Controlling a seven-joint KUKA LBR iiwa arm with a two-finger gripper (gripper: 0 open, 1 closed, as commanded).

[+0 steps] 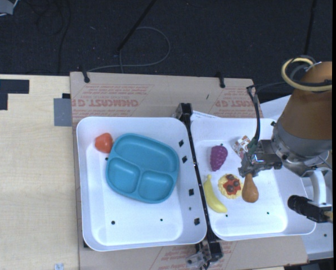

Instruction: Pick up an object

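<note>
Banana (214, 197), tart (231, 185), pear (250, 189), grapes (218, 157) in right bin (269, 221); tomato (103, 143), blue tray (142, 168) in left bin (134, 232); end effector (252, 163) grip indiscernible.

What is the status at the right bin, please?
Hand low in right white bin. Brown pear-shaped toy just below it. Round tart toy alongside.

Two white bins (89, 207); one blue tray (141, 168), tomato (103, 143), grape bunch (218, 157), banana (214, 196), tart (231, 185), drumstick (250, 189).
</note>
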